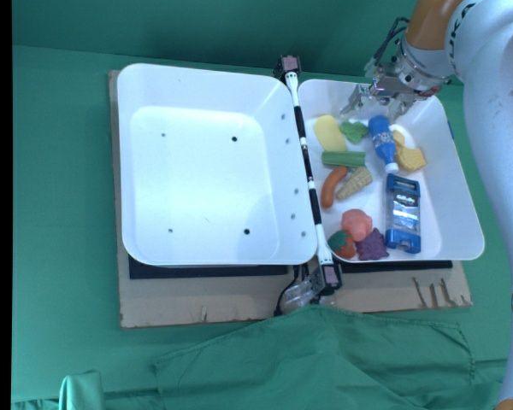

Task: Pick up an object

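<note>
My two shallow white plastic bins, left one [154,101] and right one [457,220], sit side by side on a flat brown cardboard sheet [197,301] over the green-clothed tabletop [60,229]; crumpled green fabric [325,361] lies nearest.

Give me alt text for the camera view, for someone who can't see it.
A grey arm's gripper hovers over the far end of the right bin, above a blue bottle among toy foods and a blue packet. The left bin sits beside it on green cloth.
</note>
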Robot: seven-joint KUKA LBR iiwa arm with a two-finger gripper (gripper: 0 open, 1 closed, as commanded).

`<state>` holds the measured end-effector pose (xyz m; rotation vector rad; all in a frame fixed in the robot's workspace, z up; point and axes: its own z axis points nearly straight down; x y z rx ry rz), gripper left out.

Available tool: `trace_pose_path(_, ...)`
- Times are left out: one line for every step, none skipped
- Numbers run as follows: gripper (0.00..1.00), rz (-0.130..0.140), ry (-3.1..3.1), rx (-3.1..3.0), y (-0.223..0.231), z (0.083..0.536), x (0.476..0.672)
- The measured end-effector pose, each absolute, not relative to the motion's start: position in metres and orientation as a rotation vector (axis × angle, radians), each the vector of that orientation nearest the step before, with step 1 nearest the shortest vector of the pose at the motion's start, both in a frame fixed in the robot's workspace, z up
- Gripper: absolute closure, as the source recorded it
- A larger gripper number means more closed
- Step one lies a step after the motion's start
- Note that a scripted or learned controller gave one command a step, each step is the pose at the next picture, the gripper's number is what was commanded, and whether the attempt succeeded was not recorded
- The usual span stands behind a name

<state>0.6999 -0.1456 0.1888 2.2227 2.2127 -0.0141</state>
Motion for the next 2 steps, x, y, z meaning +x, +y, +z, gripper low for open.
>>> trace_pose_path(0.00, 0.016, 2.205, 2.213, -0.115, 0.189, 0.654)
trace_pose_path(0.00, 0.018, 2.202, 2.215, -0.104, 0.188, 0.608)
